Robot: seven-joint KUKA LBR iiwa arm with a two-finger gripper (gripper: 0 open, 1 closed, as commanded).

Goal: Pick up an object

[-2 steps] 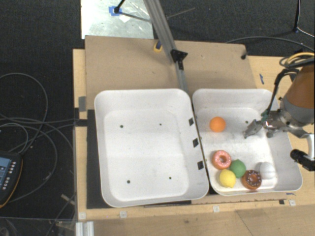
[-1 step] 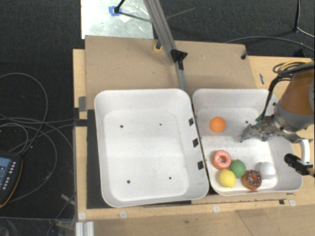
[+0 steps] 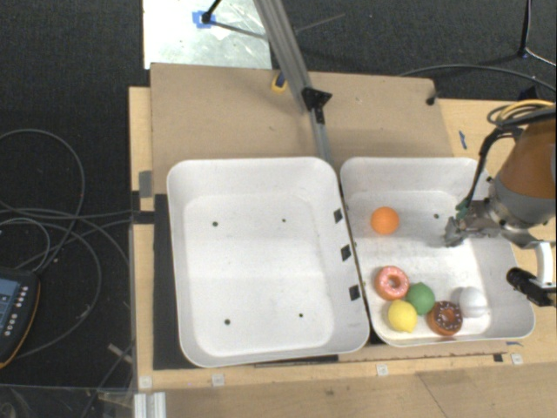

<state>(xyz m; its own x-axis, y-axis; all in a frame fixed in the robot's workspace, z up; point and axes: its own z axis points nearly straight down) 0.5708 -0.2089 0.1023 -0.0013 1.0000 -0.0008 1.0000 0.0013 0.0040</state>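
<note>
Arm enters from the right, over the right bin (image 3: 418, 177). All pickable items sit in that bin: orange ball (image 3: 385, 220) alone near mid-bin; pink donut (image 3: 392, 281), green ball (image 3: 421, 297), lemon (image 3: 402, 316), brown donut (image 3: 446, 318) and white ball (image 3: 472, 300) bunched at the near edge, touching or nearly so. The cluster likely makes a clean grasp harder; the lone ball looks the easier target. Left bin (image 3: 261, 177) holds nothing. Claw (image 3: 459, 230) low near the bin's right wall, apart from every item; nothing seen in it, opening cannot be judged
</note>
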